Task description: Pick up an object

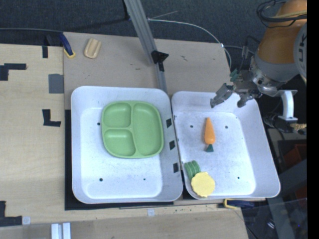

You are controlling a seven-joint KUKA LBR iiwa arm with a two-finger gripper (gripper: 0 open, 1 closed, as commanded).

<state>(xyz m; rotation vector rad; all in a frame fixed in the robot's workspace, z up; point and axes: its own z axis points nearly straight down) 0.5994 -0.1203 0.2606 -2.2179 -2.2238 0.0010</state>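
An orange toy carrot (209, 132) with a small green top lies in the middle of the right bin (249, 173). A yellow disc on a green ribbed piece (200, 180) rests at that bin's front left corner. My gripper (230, 99) hangs over the right bin's far edge, up and to the right of the carrot. Its two fingers are spread apart with nothing between them.
The left bin (84, 183) holds a green divided plate (132, 128). A grey pole (142, 26) slants down to the gap between the bins at the back. A tan block (92, 48) and a blue-yellow clamp (66, 45) lie on the bench behind the left bin.
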